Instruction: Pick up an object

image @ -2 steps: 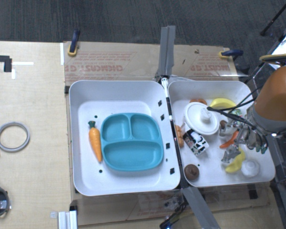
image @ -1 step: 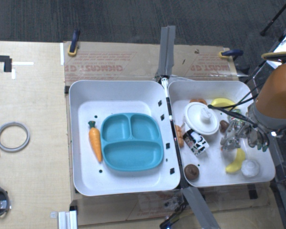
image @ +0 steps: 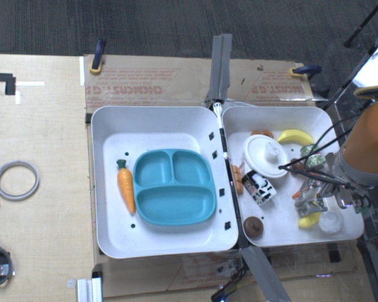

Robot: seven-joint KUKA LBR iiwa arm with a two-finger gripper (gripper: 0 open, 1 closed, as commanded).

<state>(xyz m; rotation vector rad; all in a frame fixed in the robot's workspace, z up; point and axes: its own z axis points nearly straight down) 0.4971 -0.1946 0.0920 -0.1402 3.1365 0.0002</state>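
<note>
At the right edge of the frame the grey arm with its orange band reaches over the right-hand shallow white bin [image: 283,113]. Its end effector [image: 315,197] hangs low over the lower right corner of that bin, among cables, and whether it is apart or together cannot be told. Just below it lies a small yellow object [image: 309,221] beside a clear round cup [image: 331,222]. Further left in the same bin sit a white round lidded dish [image: 264,155], a yellow banana [image: 294,136] near the upper wall, a black-and-white patterned toy [image: 259,188] and a brown round piece [image: 253,227]. The left-hand shallow white bin [image: 107,187] holds a teal three-compartment plastic tray [image: 174,187] with an orange toy carrot [image: 126,187] just beside its left side. On the pale worktop [image: 44,137] at the left lies a grey ring [image: 14,180].
</note>
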